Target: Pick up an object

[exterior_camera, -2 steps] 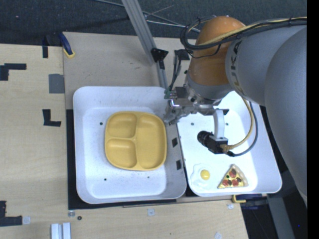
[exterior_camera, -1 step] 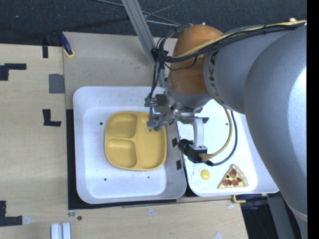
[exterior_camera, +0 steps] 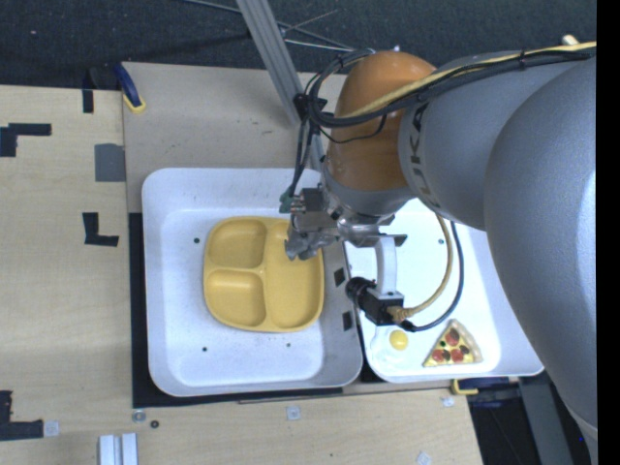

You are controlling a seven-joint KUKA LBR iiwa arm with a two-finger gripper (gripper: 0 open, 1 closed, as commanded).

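Pizza slice toy [exterior_camera: 452,345] and small yellow ball [exterior_camera: 398,338] sit nearest you in the right bin [exterior_camera: 426,260]. Farther left, the yellow divided plate [exterior_camera: 260,274] lies in the left bin [exterior_camera: 174,260]; the claw [exterior_camera: 302,240] hangs at its rim, finger state unreadable. You're at approach; next, descend and close.

Around the yellow divided plate [exterior_camera: 262,286] in the left bin [exterior_camera: 174,356], bare floor lies open to its left and below, while the arm's wrist and gripper [exterior_camera: 305,240] crowd its upper right edge.
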